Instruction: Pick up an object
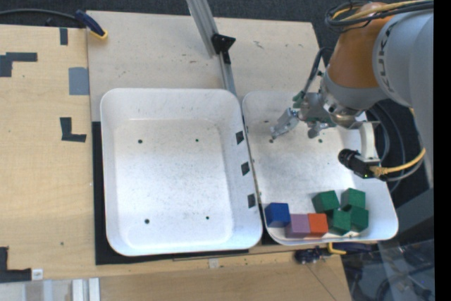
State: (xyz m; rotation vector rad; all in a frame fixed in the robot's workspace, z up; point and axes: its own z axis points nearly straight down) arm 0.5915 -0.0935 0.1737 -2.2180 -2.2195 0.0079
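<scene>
Camera view, from above and at a slant, gives us a pale wooden worktop [162, 60] carrying two shallow white bins side by side. Our arm [380, 60] comes in from the right, grey with its orange band above the wrist, and its end effector [282, 127] hangs over the upper part of the right bin [296, 173]. We see the metal fingers pointing toward the bin's left wall, low over the white floor, with nothing visible between them. Whether they stand apart or together we cannot tell at this angle, and we cannot tell if the tips touch the bin floor.

Our candidate objects all lie along the right bin's near edge, well apart from the end effector. A blue block [277, 213] sits nearest the wall between the bins. Just beside it are a purple block [299, 224] and an orange block [318, 223], touching one another. To their right, several green blocks [342, 208] crowd together in the bin's near right corner.

We see the left bin [169, 166] with only small dark marks on its floor. A slanted metal bar [201, 7] crosses the worktop above the bins, and a blue-and-yellow clamp [91, 23] lies at the worktop's far left corner.
</scene>
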